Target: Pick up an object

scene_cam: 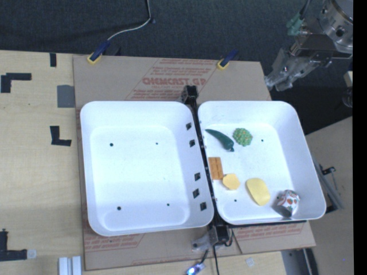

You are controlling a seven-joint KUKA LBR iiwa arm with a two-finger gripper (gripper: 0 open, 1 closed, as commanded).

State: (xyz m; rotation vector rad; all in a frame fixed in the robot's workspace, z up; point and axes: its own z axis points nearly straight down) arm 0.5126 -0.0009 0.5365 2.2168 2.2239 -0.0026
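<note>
I take the green ball [242, 136] as my likeliest pick — it sits in the right bin [298, 132], below and left of my gripper [282, 79], which hangs outside the rim, clear for a descent — grip unreadable.

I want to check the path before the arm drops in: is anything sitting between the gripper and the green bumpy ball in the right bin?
Nothing visible does. The gripper hangs outside the right bin, past its far right corner, and the green bumpy ball lies exposed on the bin floor. Its nearest neighbour, the dark green pepper, lies on its left side.
</note>
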